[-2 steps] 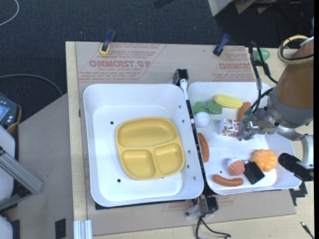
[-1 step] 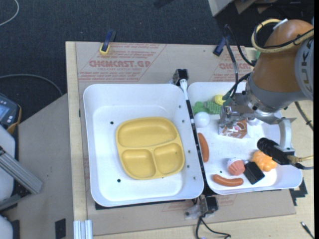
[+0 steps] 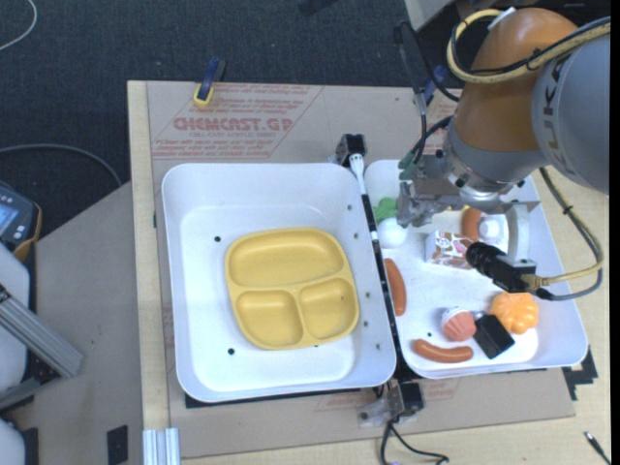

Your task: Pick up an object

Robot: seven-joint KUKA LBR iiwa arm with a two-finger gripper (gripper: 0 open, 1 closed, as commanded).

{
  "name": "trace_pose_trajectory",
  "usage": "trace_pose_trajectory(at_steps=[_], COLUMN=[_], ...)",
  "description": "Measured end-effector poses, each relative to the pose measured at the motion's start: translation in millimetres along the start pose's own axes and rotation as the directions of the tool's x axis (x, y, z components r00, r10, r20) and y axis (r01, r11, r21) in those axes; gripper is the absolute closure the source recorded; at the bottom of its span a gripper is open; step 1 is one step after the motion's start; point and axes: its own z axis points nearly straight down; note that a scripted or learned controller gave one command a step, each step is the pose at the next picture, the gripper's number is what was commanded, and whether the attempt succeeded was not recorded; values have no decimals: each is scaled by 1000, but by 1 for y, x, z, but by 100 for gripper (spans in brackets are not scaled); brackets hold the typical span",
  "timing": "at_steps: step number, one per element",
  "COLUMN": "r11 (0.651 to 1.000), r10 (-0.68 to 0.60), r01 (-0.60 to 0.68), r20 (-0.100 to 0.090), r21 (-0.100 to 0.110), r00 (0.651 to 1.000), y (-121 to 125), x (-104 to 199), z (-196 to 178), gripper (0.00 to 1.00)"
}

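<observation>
Where the bench shows around the bins, it is a pale brown board [image 3: 242, 124] printed with red lettering, clipped at its far edge by a yellow and blue clamp [image 3: 206, 82], and it stands on a dark carpeted floor [image 3: 145, 17] with cables trailing across it. The left bin [image 3: 184, 289] holds a yellow divided plate [image 3: 289, 287] with three compartments, lying flat with its long side running from upper left to lower right. The right bin [image 3: 562, 342] holds toy food: an orange sausage [image 3: 396, 286] lies just beside the divider between the bins, its long axis running nearly straight away from the camera; a second sausage [image 3: 442, 351] lies near the bin's front edge, its long axis crosswise and tilted slightly down to the right. Between them sit a pink and white shell-like piece [image 3: 455, 324], a black block [image 3: 492, 336] and an orange pumpkin-shaped toy [image 3: 513, 311], the block touching the pumpkin. A white ball [image 3: 390, 232] and something green [image 3: 387, 207] sit near the divider at the far end, and a small printed packet [image 3: 449, 248] lies mid-bin. The arm [image 3: 504, 85] reaches over the far part of the right bin, and the gripper [image 3: 418, 206] hangs above the green piece and the ball; whether its fingers are spread or pressed together cannot be told from this angle, perhaps because the wrist hides them.
</observation>
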Motion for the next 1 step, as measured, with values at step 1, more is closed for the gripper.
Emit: trace_pose_trajectory(at_steps=[1], r11=[1000], r10=[1], r01=[-1], r20=[0], r21=[1], r00=[1000], y=[35], x=[40], z=[18], gripper=[100])
